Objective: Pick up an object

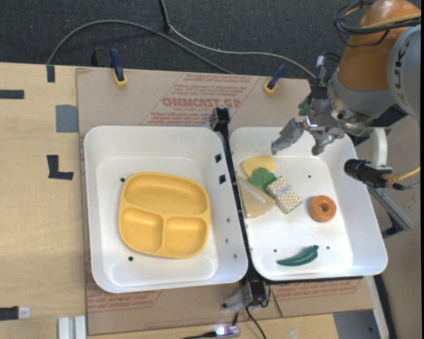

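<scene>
**Gripper hanging open above right-hand bin, nothing being held**

Red print is being shown on the cardboard sheet [191, 101] under both bins; the largest word appears to begin "CHEMCAST", while the smaller lines around it are too fine to be read. No other writing can be made out.

The gripper [302, 138] is being held over the back edge of the right bin [360, 249], its two fingers spread apart with nothing between them. The objects are lying in that same bin, all taken here relative to the gripper. Just in front of it, a cluster is being seen: a yellow piece [258, 166], a green piece [262, 179] resting on it, a patterned packet [285, 195] touching the green piece, and a pale tan disc [255, 202] partly covered by the rest. Farther forward and toward the arm's side, an orange ring [323, 208] is lying alone. Farthest forward, a dark green pepper [298, 256] is lying near the bin's front wall. None of these is being touched by the fingers.

The left bin [102, 147], well away from the gripper, is being occupied by a yellow divided tray [164, 213].

The arm's upper part is being cut off by the frame's edge, and what the clustered pieces are cannot be told for certain.
</scene>
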Motion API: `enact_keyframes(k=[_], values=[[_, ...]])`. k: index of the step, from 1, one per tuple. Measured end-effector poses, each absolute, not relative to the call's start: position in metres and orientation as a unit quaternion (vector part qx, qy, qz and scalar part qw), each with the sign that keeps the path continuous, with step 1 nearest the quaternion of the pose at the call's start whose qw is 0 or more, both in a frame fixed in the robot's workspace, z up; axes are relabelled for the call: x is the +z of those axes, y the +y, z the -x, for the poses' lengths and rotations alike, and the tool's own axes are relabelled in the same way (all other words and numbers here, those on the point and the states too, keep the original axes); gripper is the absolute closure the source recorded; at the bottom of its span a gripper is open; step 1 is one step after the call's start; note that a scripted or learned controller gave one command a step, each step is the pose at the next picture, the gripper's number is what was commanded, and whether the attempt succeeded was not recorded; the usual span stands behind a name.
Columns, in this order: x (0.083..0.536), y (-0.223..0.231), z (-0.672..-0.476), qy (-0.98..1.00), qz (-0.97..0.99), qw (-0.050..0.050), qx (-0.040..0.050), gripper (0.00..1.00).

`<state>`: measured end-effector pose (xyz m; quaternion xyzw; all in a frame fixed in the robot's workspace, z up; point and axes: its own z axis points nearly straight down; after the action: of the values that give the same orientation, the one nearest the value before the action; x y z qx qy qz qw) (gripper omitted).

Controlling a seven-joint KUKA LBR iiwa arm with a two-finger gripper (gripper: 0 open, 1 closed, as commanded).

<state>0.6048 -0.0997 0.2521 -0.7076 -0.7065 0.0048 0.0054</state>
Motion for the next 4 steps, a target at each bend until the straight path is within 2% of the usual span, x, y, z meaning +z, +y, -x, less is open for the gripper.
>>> enact_keyframes(k=[1, 3, 4], values=[[0.26, -0.099, -0.607, -0.708, 0.707, 0.0, 0.0007, 0.0], [0.165, -0.108, -0.609, -0.707, 0.707, 0.001, 0.0023, 0.0], [0.101, -0.113, -0.605, -0.707, 0.707, 0.002, 0.0029, 0.0]])
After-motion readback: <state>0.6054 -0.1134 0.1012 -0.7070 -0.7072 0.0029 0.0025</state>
